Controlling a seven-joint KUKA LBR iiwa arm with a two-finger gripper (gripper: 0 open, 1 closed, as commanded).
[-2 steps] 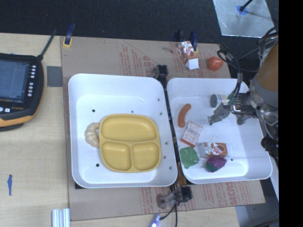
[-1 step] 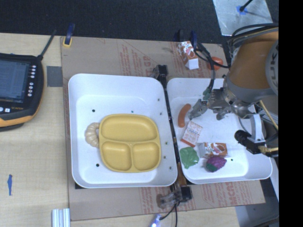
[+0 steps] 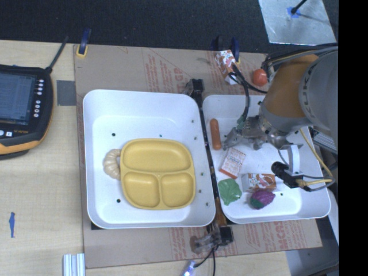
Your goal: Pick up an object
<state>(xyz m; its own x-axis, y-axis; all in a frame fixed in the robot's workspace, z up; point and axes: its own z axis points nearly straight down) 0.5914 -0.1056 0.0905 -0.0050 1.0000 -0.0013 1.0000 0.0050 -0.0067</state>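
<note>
The arm (image 3: 319, 91) is reaching in from the right side of the camera view, its grey body filling the upper right and its orange band (image 3: 287, 91) sitting just above the wrist. The wrist is pointing down and toward the left, carrying the gripper (image 3: 244, 135) low at the end of the arm. Dark cables are running along the wrist and looping off to the right of it. The gripper's metal parts are blurring together from above, so the finger spacing is not readable.
</note>
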